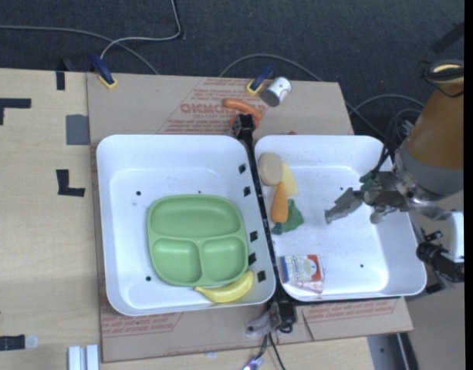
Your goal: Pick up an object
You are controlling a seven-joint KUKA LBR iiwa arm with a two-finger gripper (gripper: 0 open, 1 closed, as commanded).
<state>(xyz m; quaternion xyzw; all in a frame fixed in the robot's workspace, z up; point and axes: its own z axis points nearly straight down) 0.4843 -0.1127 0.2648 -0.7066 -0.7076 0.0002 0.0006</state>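
Two shallow white bins sit side by side on the bench; the left bin (116,230) carries a green divided plate (197,237) with a banana (227,290) at its near edge. The right bin (390,268) has a carrot (280,201) and a pale rounded piece (270,168) along its left wall, and a small carton (302,271) at its near-left corner; the pincer (352,204) hangs over the bin's right half, its fingers spread and pinching nothing.

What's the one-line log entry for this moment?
gripper: over right bin, holding nothing | carrot: left side of right bin | banana: left bin, by green plate
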